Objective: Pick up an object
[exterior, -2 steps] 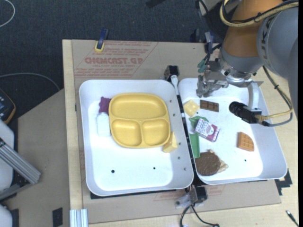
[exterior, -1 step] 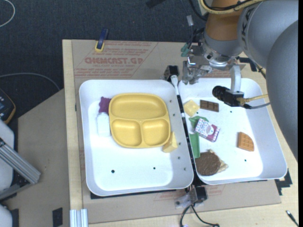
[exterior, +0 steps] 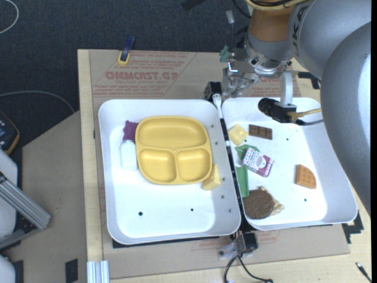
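Two white bins, left bin point(exterior: 165, 212) held a yellow divided tray point(exterior: 174, 148) beside a white bottle point(exterior: 128, 154), right bin point(exterior: 330, 152) held waffle point(exterior: 305, 176), chocolate bar point(exterior: 260, 132), cookie point(exterior: 258, 203), purple packet point(exterior: 258, 161), gripper point(exterior: 234, 86) hovered at their far rim, open or closed impossible to tell.

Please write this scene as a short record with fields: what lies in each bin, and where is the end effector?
left bin: yellow divided tray; white bottle with purple cap at its left side
right bin: pale yellow block; brown bar; purple packet; waffle; brown cookie
end effector: at the far rim, near where the two bins meet
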Controlling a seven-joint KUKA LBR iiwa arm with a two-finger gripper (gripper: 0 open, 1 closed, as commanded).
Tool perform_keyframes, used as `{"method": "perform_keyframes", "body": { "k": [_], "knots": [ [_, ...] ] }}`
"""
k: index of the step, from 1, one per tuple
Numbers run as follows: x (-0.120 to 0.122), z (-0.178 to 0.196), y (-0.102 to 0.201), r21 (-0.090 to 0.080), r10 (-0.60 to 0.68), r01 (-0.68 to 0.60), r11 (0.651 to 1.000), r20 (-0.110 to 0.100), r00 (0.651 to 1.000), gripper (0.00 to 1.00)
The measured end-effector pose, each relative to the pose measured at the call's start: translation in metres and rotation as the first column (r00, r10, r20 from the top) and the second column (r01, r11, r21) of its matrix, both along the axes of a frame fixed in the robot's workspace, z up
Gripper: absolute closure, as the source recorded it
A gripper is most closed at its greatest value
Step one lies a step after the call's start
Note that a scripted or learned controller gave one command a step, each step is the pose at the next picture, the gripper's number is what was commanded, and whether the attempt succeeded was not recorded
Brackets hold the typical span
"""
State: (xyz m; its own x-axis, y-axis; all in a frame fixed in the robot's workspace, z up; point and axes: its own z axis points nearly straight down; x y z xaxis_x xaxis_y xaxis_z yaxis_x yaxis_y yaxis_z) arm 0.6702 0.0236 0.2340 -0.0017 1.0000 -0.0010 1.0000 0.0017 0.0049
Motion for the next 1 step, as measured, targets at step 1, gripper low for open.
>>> {"method": "perform_keyframes", "body": {
  "k": [1],
  "knots": [
    [-0.0038,-0.0187,-0.0026,0.0,-0.002,0.002,1.0,-0.008,1.0,1.0]
  ]
}}
